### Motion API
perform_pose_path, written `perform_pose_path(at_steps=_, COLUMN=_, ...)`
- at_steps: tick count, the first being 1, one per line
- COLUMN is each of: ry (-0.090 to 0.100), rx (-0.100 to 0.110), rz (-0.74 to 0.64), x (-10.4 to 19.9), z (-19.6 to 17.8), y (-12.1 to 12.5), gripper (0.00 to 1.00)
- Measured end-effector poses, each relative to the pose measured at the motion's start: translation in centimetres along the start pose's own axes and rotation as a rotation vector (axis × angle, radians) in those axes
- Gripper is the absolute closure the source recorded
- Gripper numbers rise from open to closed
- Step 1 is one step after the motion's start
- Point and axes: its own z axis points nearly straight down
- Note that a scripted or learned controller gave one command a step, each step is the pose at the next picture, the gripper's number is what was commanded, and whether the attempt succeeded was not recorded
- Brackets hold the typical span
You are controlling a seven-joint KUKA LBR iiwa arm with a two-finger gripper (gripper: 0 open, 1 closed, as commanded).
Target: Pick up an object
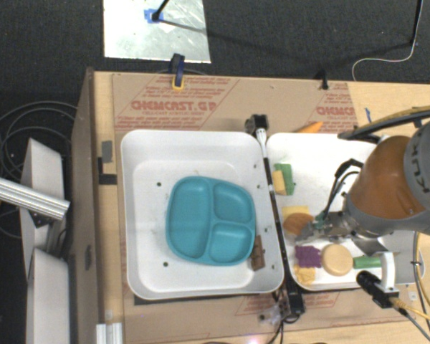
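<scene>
Nearest you, in the right bin (322, 143), your gripper (321, 226) is hanging low over a tight cluster; whether the jaws are wide or narrow, you cannot tell. The risk you are facing: one purple piece (307, 255), one cream disc (337, 259), one brown round (297, 223), one yellow piece (305, 276) and one green piece (368, 261) are crowding together, so a descent may be nudging neighbours aside. Farther back, one green block (284, 178) is lying apart. The left bin (193, 143) is holding one teal divided plate (210, 220)
</scene>
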Motion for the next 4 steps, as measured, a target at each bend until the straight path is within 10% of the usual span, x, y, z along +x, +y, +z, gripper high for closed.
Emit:
perform_pose_path(at_steps=1, ry=-0.007, rx=-0.014, rz=-0.005, x=-5.7, z=-0.4, y=9.5, gripper=0.00)
perform_pose_path(at_steps=2, ry=0.001, rx=-0.003, rz=-0.007, x=-0.5, z=-5.9, y=3.4, gripper=0.00)
perform_pose_path(at_steps=3, ry=-0.003, rx=-0.016, rz=-0.009, x=0.8, z=-15.9, y=10.5, gripper=0.00)
perform_pose_path(at_steps=4, ry=0.000, rx=0.003, rz=0.000, x=-0.8, z=-4.0, y=7.9, gripper=0.00)
